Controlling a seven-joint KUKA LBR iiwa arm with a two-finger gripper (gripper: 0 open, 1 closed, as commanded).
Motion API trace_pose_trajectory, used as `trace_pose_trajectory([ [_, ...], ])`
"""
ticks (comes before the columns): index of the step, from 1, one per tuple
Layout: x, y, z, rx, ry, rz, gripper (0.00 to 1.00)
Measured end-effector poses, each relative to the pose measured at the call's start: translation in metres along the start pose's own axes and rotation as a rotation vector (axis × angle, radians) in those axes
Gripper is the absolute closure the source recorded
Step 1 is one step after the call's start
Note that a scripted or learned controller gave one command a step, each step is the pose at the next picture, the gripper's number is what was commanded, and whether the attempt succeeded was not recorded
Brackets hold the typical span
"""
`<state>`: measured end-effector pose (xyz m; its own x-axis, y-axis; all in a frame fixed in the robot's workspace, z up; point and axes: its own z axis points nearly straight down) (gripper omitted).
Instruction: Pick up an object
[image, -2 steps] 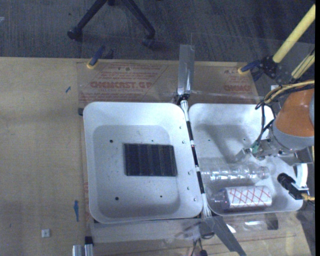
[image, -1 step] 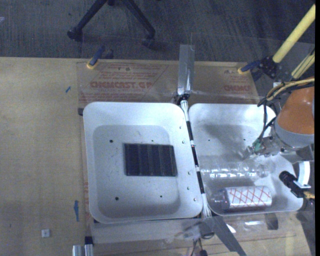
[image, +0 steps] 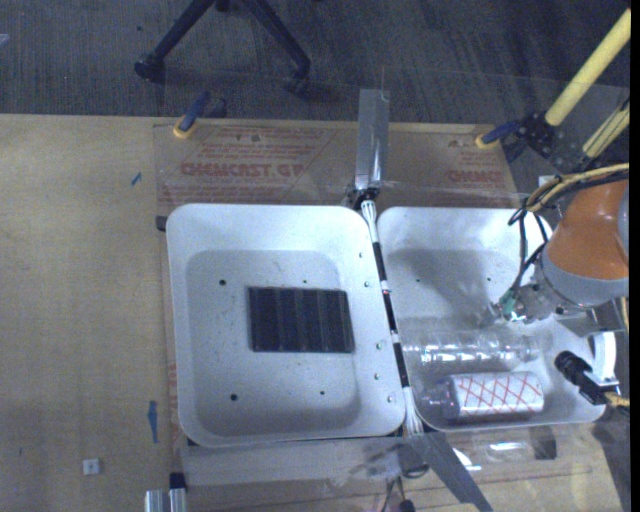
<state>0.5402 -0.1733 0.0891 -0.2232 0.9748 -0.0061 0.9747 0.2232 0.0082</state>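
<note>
While the arm (image: 590, 250) reaches in over the right bin (image: 440, 240), its end effector (image: 512, 308) hangs just above a clear plastic bottle (image: 480, 350); I cannot tell its state. A white packet with red lattice (image: 497, 394) lies beside the bottle at the near rim. The left bin (image: 200, 300) holds a dark ribbed panel (image: 300, 319) with free floor around.

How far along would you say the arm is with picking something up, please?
Early. Nothing looks lifted: the clear bottle and the red-checked white object lie in the right bin, the dark slatted object in the left. The claw hovers near the bottle's end. Grasping and lifting remain.
</note>
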Motion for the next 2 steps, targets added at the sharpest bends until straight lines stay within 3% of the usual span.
trace_pose_trajectory([
  [1,-0.0012,0.0005,-0.0102,-0.003,-0.002,0.002,1.00],
  [2,-0.0012,0.0005,-0.0101,-0.002,-0.002,0.002,0.00],
])
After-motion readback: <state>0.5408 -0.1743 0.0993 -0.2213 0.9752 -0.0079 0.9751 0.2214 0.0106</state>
